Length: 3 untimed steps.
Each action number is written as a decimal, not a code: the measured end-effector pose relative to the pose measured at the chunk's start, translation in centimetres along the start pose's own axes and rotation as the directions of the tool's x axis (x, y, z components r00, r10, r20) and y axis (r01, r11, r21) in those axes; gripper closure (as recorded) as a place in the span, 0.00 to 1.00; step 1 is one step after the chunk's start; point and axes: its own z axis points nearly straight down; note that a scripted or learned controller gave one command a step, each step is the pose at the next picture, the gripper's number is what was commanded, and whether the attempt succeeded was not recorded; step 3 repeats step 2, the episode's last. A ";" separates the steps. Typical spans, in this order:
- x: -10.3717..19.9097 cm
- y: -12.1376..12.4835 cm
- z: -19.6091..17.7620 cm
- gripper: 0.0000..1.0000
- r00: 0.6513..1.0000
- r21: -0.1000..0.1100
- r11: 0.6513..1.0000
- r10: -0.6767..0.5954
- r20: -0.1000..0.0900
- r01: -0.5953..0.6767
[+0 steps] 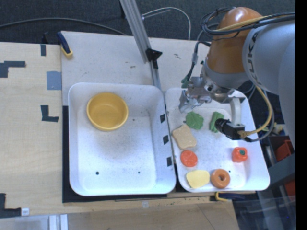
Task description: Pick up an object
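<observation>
Your gripper (188, 102) hangs over the far left corner of the right bin (254, 176), with the grey arm (268, 47) and its orange band (235, 30) reaching in from the right. You cannot tell from this angle whether the fingers are wide or narrow; they are small and dark against the wrist, and nothing is seen between them.

Just in front of the fingers, a little to the right, lies a green leafy piece (194, 120). Further right of that sits a second green piece (216, 120), partly covered by a black part of the gripper assembly. Nearer the front edge than the leafy piece, almost straight below the fingers, lies a tan slice of bread (184, 137). In front of the bread is a round red slice (189, 158), and beyond that, at the bin's front edge, a pale yellow piece (197, 178) touching or just beside a brown ring-shaped doughnut (220, 178). Well off to the right of the fingers sits a small red tomato with a green top (240, 154).

To the left of the fingers, the left bin (115, 176) holds a yellow bowl (107, 110) in its far left part. Both bins rest on the surface (29, 143).
</observation>
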 end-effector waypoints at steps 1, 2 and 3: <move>4.8 0.0 1.5 1.00 1.000 0.002 1.000 0.001 0.001 -0.001; 9.8 -1.8 2.1 1.00 1.000 0.002 1.000 0.001 0.001 -0.001; 9.8 -1.8 2.1 1.00 1.000 0.002 1.000 0.001 0.001 -0.001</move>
